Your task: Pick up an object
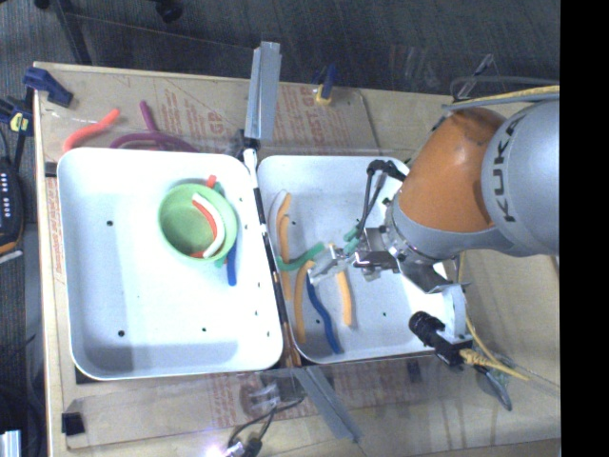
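Note:
The right bin (324,174) holds several long tools. An orange-handled one (344,298) and a blue-handled one (319,317) lie near the bin's middle. A green-handled piece (303,255) lies just left of them, and another orange strip (283,227) runs along the left wall. My gripper (360,255) hangs low over the middle of this bin, right beside the silver metal end (328,263) of the tools. The orange band and wrist (447,193) cover the bin's right part.
In the left bin (95,284) sits a green bowl (195,222) with red and white pieces, and a blue stick (231,269) beside it. Red and purple cords (124,131) lie on the bench behind it. A black fitting with yellow cable (442,341) hangs by the right bin's front corner.

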